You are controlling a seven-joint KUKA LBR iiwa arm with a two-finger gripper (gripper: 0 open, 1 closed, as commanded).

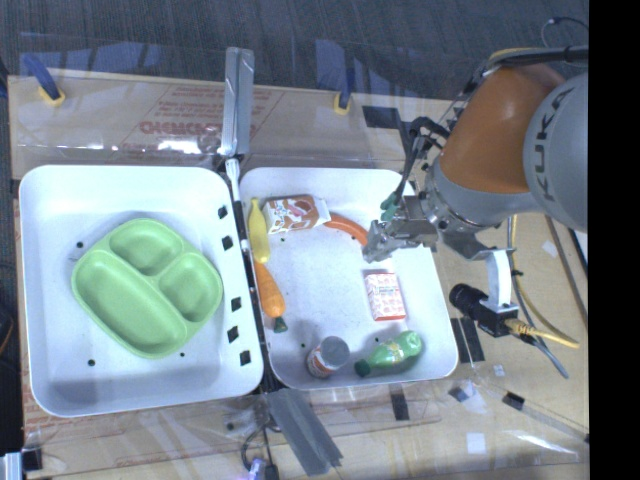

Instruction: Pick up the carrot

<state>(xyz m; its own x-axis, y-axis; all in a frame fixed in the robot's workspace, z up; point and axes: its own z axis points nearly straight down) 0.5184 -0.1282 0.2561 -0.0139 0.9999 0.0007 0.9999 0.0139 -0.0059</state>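
The carrot lies untouched at the left wall of the right bin, centre frame, below a banana. The gripper hovers well apart, right of centre (whether open or closed, I cannot tell). The whole pick remains undone.

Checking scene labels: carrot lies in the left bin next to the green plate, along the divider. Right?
Wrong bin. The camera view shows the carrot in the right bin, along the divider. The green plate sits alone in the left bin.
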